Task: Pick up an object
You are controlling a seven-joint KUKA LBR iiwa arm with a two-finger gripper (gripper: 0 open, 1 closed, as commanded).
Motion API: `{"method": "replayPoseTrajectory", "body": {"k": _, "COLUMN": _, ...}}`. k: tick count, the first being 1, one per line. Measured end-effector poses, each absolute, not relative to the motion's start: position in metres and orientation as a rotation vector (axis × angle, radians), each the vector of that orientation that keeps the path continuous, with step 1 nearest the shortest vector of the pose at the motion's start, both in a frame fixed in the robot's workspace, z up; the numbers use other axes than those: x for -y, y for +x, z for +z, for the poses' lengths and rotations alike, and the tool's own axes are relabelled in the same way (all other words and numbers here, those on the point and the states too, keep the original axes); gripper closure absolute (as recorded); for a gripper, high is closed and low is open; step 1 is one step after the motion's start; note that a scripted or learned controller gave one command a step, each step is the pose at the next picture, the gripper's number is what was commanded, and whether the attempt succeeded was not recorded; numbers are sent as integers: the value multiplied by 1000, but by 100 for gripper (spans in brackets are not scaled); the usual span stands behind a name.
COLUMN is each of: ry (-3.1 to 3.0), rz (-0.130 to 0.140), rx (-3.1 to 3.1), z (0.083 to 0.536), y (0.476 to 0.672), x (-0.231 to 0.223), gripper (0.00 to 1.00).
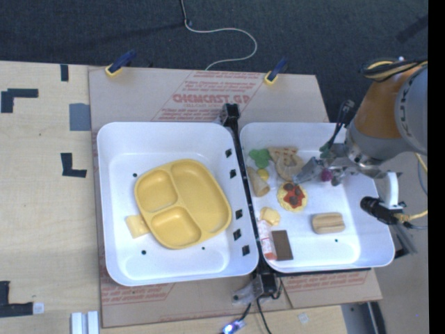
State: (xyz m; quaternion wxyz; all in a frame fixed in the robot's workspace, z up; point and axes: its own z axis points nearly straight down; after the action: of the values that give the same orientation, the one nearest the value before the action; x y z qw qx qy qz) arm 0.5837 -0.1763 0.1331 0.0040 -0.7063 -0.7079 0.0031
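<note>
Fingers [309, 170] of the gripper [304, 174] were seen low over the right bin [372, 252], pointing toward nine o'clock, but whether they were apart or together could not be told, and nothing was seen between them. Nearest the camera in that bin, a brown rectangular block [281, 244] was seen lying beside a red-and-white tube [266, 239] against the dividing wall. Further up, a tan bread roll [327, 223] was noted at four o'clock from the gripper, with a small yellow piece [270, 216] well to its nine o'clock. A round yellow item with a red top [293, 197] was seen just at six o'clock of the fingertips. A pale yellow piece [260, 181] was seen by the wall. Farthest, a tan cookie-like shape [285, 160] and a green object [259, 156] were seen near the bin's twelve o'clock edge. In the left bin [115, 158], a yellow divided tray [183, 202] was seen, with a yellow block [137, 225] touching its eight o'clock edge. The grey arm [389, 120] with its orange band was seen entering from three o'clock.
</note>
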Motion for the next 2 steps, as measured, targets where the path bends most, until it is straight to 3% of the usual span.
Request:
{"method": "replayPoseTrajectory", "body": {"k": 1, "ry": -2218, "rz": 0, "rx": 2222, "z": 81, "y": 585, "x": 175, "gripper": 0}}
{"method": "replayPoseTrajectory", "body": {"k": 2, "ry": -2215, "rz": 0, "rx": 2224, "z": 91, "y": 586, "x": 175, "gripper": 100}}
